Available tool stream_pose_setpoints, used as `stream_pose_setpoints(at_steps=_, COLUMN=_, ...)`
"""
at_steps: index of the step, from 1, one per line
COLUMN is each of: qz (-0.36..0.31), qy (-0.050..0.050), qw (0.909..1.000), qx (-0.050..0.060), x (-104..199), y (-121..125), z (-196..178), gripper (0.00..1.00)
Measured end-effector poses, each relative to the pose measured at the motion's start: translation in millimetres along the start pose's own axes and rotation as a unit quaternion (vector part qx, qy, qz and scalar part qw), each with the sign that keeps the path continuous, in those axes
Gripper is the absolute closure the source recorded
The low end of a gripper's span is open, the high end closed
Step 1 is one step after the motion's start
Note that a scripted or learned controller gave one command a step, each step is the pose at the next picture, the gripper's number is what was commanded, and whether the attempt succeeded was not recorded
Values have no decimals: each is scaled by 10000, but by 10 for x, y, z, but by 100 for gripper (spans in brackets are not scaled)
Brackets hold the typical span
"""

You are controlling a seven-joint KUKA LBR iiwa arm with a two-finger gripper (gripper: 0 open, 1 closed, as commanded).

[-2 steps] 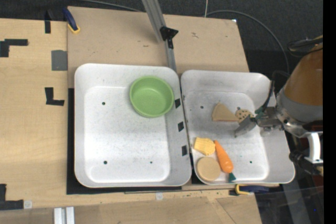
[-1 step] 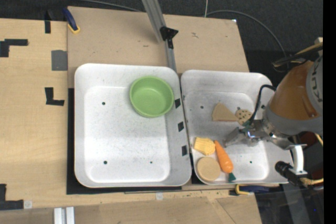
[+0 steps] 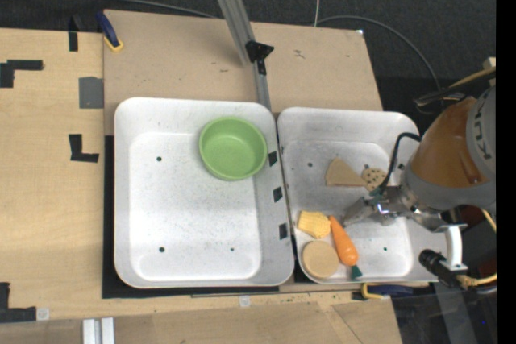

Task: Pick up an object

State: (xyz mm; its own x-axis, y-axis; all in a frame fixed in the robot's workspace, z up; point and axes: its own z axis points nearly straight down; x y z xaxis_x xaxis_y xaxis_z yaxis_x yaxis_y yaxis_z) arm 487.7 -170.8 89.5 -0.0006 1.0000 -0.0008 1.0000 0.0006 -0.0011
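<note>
Carrot (image 3: 343,242): the nearest loose thing to the gripper (image 3: 360,209), lying in the right bin (image 3: 347,121), just below and a little left of the fingertips.
Carrot axis: long and slim, running from upper left down to lower right, green stub at the lower end; it lies roughly across the line of the fingers, which point left.
Gripper state: the two fingers look slightly parted, with nothing between them; the view is too small to judge the gap finely.
Gripper place: low over the right bin, reaching in from the right, fingertips near the bin's middle.
Other things by the fingers: a yellow block (image 3: 314,224) left and slightly below; a tan round disc (image 3: 320,259) further below, touching or just beside the carrot; a tan wedge (image 3: 344,172) above the fingertips; a small dotted cracker-like piece (image 3: 372,174) just above them.
Left bin (image 3: 153,113): holds a green bowl (image 3: 232,147), upright, well apart from the fingers to their left.
Judgement: the coming move likely turns on shifting the fingertips down toward the carrot and straddling its narrow width.
</note>
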Motion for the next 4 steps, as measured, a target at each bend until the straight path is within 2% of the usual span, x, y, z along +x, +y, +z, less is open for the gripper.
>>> stream_pose_setpoints(at_steps=1, qz=-4, qy=7, qw=10000, qx=4, x=6, y=0, z=-102, gripper=100)
stream_pose_setpoints(at_steps=2, qz=-3, qy=-2, qw=10000, qx=-17, x=-38, y=74, z=-557, gripper=100)
stream_pose_setpoints(at_steps=3, qz=-6, qy=-6, qw=10000, qx=-26, x=-60, y=132, z=-1172, gripper=100)
stream_pose_setpoints(at_steps=4, qz=-4, qy=5, qw=10000, qx=-1, x=-56, y=133, z=-1192, gripper=100)
